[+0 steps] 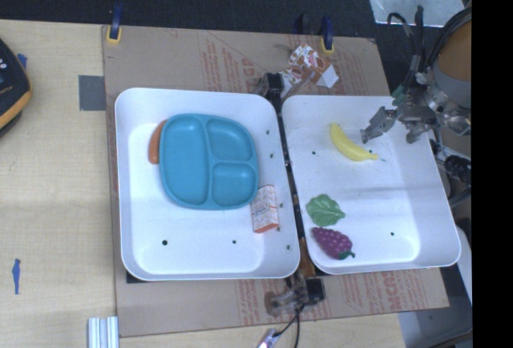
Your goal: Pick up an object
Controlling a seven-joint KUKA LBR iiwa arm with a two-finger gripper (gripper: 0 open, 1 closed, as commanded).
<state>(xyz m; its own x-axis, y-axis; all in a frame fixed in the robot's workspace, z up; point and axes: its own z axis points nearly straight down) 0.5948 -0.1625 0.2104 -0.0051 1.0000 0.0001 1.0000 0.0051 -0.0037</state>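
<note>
Nothing is lifted yet. The gripper (pixel 394 123) hangs open (empty) just right of the banana (pixel 351 143); grasping remains.

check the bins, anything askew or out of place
One thing: in the left bin, an orange item pokes out from under the left edge of the blue plate, mostly hidden. A small carton lies tilted by the plate's right corner. The banana, leaf and grapes lie loose but undamaged.
</note>
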